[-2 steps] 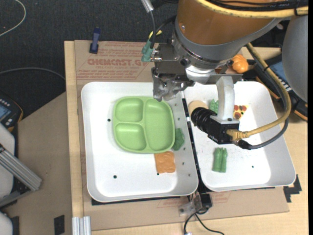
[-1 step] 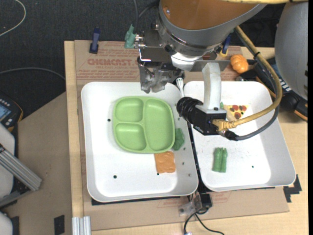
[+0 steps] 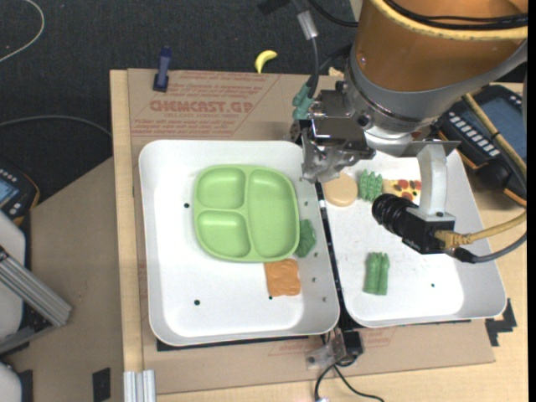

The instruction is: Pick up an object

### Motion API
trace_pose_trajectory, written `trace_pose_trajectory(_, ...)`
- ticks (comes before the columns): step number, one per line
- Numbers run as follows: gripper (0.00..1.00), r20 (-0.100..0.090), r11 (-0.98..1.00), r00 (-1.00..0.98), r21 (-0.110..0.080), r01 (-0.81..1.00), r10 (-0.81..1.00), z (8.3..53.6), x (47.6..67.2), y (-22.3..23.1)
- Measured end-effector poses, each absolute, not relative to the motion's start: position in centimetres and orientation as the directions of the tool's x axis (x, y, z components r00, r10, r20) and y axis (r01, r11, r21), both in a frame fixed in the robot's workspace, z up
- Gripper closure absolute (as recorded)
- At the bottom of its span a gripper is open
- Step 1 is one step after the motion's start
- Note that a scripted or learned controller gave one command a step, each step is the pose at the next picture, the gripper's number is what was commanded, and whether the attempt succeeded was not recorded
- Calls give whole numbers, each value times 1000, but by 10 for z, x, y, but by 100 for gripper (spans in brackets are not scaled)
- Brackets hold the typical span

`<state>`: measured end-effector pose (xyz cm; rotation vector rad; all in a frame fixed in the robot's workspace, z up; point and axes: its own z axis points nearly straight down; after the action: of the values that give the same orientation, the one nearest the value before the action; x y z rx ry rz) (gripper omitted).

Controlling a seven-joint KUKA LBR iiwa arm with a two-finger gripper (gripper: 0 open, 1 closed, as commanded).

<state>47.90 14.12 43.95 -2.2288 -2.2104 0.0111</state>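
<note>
- Hanging at the top inner corner of the right bin, the tool [image 3: 322, 164] sits under the grey wrist with the orange band; whether it is apart or together cannot be told from this angle.
- Just below and right of it, a round tan disc-shaped toy [image 3: 341, 193] lies in the shallow white right bin [image 3: 469, 300], not visibly held.
- Beside the disc lie a small green leafy piece [image 3: 369, 184] and a pizza-slice toy [image 3: 407, 188].
- Lower in that bin lies a green asparagus-like bundle [image 3: 376, 273].
- In the shallow white left bin [image 3: 167, 249] rests a light green three-compartment plastic plate [image 3: 246, 213], with a dark green piece [image 3: 306, 237] touching its right edge and an orange block [image 3: 283, 277] just below it.
- Both bins sit on a brown cardboard-covered surface [image 3: 201, 103].
</note>
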Motion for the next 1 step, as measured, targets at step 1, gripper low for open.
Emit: trace_pose_trajectory(1,100,-5,-7,7,-15,1000,1000,319,478,87)
